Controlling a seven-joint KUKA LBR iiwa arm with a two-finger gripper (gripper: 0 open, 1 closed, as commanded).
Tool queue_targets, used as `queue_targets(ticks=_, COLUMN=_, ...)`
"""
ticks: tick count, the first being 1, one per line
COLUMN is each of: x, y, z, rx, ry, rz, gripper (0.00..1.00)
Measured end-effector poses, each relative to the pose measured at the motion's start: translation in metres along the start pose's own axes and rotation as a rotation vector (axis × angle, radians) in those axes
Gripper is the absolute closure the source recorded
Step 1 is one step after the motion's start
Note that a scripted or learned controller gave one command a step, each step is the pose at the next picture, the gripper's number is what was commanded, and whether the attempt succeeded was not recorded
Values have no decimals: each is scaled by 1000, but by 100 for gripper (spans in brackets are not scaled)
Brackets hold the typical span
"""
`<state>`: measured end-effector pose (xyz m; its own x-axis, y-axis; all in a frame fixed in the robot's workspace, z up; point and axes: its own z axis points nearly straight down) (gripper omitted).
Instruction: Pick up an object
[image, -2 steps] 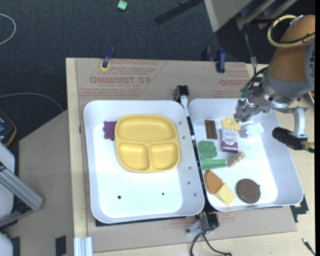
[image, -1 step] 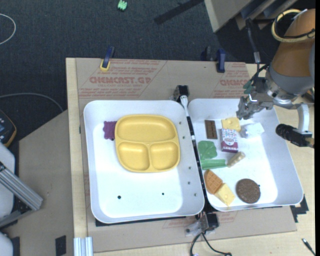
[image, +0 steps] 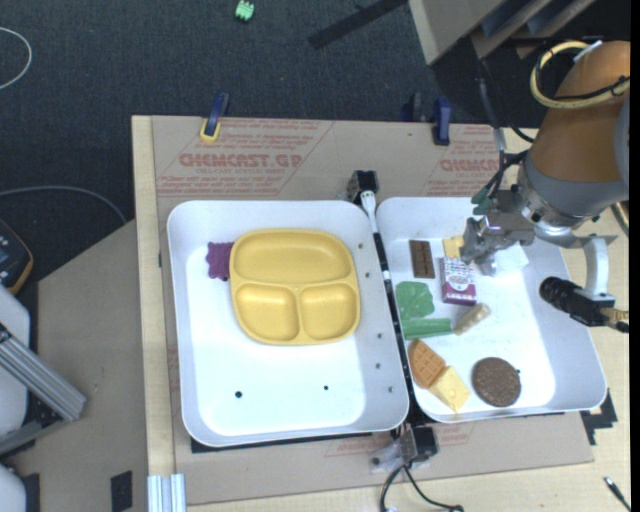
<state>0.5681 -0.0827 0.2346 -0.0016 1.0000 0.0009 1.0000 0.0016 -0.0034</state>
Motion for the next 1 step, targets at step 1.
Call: queue_targets(ticks=1, x=31, y=-35, z=14, rx=-1, ry=0, rz=1, gripper=100)
